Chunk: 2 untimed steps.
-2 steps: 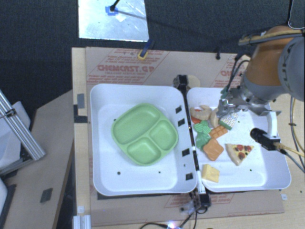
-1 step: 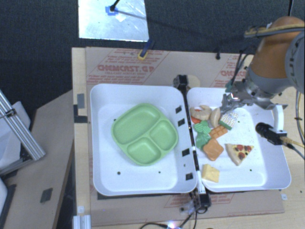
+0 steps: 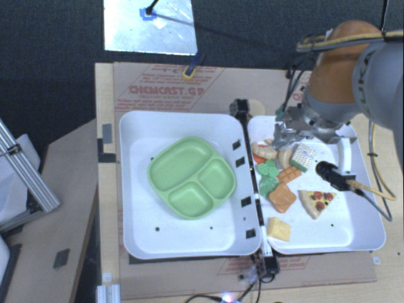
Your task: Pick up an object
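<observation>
- The grey robot arm with an orange band [image 3: 369, 74] reaches in from the right, over the far part of the right bin.
- Two shallow white plastic bins sit side by side: the left bin [image 3: 136, 188] and the right bin [image 3: 356, 229].
- A pale green three-compartment plastic plate [image 3: 191, 177] lies flat in the middle of the left bin, turned at a slant to the bin's sides.
- The metal gripper [image 3: 285, 134] hangs over the far left part of the right bin, just above a huddle of toy food; whether it is parted or closed cannot be told, and nothing shows as held in it.
- A toy pizza slice with red dots [image 3: 315, 202] lies flat near the bin's middle, its long axis running left to right.
- A flat orange toy square [image 3: 282, 197] lies just left of the pizza, tilted on a diagonal.
- A cluster of green toy pieces [image 3: 268, 177] sits by the bin's left wall, touching the orange square.
- A white block with a fine grid pattern [image 3: 304, 156] lies just right of the gripper, tilted.
- A tan toy bread roll [image 3: 263, 149] lies just below the gripper, its long axis left to right.
- A pale yellow toy cheese wedge [image 3: 279, 229] lies alone, nearest of all.
</observation>
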Each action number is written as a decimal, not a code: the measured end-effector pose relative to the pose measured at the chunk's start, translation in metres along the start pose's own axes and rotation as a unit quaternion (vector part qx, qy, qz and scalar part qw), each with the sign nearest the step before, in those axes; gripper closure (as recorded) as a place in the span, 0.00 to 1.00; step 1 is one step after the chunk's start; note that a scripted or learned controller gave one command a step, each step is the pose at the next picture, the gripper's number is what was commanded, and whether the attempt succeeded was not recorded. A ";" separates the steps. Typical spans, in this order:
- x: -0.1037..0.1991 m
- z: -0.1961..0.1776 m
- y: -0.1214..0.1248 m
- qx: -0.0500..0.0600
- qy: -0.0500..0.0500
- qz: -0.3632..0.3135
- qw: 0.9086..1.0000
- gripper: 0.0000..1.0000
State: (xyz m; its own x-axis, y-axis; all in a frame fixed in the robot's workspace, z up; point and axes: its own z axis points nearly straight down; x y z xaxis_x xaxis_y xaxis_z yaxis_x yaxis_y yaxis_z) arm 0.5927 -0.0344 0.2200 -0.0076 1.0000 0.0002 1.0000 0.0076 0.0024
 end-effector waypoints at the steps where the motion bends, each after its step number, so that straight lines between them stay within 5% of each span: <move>1: 0.042 -0.006 0.015 -0.001 0.001 -0.001 1.000 1.00; 2: 0.039 -0.007 0.002 0.001 0.000 0.003 1.000 1.00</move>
State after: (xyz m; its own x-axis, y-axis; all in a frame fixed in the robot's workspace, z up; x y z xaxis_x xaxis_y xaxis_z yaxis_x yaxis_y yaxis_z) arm 0.5942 0.0051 0.2267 -0.0011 1.0000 -0.0004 1.0000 0.0011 0.0006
